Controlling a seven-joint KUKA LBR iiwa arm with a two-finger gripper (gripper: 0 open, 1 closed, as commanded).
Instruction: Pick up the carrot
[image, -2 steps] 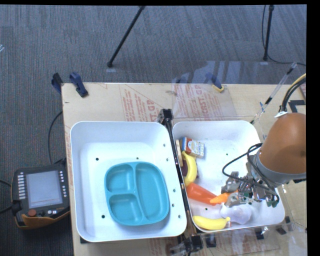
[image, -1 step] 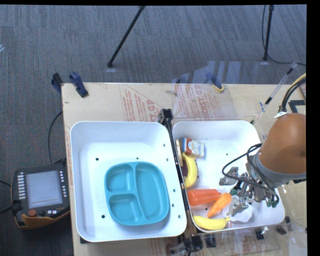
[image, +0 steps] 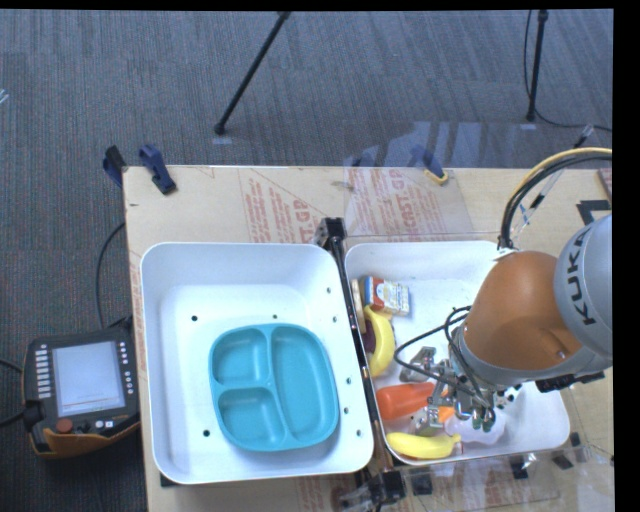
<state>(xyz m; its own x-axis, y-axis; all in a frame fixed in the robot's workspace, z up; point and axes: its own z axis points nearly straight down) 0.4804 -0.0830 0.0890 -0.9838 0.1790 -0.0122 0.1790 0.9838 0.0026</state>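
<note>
Front edge of the right bin (image: 560, 432) holds most of the action: a small yellow banana (image: 422, 444) lies along the front wall, and just behind it sits the carrot (image: 405, 400), orange, lying roughly crosswise, left end near the divider between the bins. Pincer (image: 458, 402) is down in that bin right at the carrot's right end, touching or nearly so; too much cabling and metal clutter around it to say whether it is wide, narrow, or closed on anything, so cannot tell, and I can't confirm the carrot is gripped. Orange band of the arm (image: 515, 312) bulks over the bin's right half, grey link (image: 605, 285) going off to the right. Further back in the same bin, a second, longer banana (image: 380, 338) lies along the left wall, with a small printed packet (image: 388, 295) just behind it. Left bin (image: 170, 300) carries a teal divided plate (image: 272, 385) with three compartments, sitting toward the front centre. Both bins sit side by side on the cardboard-covered counter (image: 260, 205). Blue clamps (image: 155, 168) grip the counter's back left corner. On the carpet to the left, a teach pendant (image: 82, 385) with a lit screen. Tripod legs (image: 250, 70) stand on the carpet behind.
</note>
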